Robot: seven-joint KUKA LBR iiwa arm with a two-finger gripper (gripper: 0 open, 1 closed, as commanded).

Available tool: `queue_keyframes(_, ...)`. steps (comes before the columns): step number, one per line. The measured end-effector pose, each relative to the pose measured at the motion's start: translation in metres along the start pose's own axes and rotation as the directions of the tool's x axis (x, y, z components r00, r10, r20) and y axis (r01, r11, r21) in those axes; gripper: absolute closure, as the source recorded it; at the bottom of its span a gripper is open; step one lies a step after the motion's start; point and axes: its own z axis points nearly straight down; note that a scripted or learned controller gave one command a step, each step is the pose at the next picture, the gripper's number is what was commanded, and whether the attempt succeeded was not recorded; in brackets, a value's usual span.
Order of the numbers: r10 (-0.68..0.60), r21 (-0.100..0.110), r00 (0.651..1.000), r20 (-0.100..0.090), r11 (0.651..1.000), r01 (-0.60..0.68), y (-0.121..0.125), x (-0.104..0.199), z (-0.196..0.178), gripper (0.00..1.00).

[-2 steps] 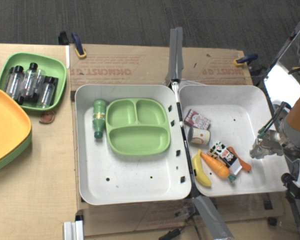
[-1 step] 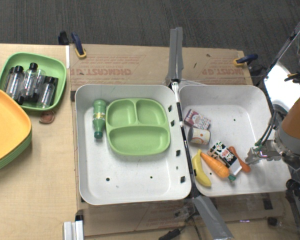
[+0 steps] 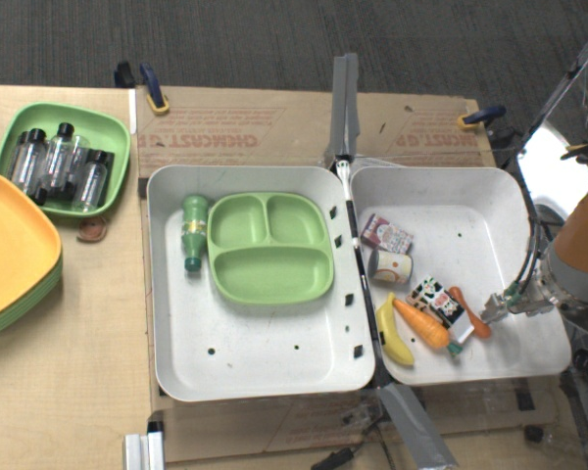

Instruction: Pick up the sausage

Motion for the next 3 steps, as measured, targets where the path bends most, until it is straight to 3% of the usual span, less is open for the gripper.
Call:
queue_keyframes(1,0.319,-0.001,0.948,0.001,0.948,-0.319,-0.003,-0.012,0.000,1.00)
queue_keyframes(2,0.560,0.002,0.828,0.000,0.828,-0.560,0.009,0.049,0.001,1.00)
queue_keyframes(3,0.545,0.001,0.838,0.002,0.838,-0.545,0.017,0.014,0.001,1.00)
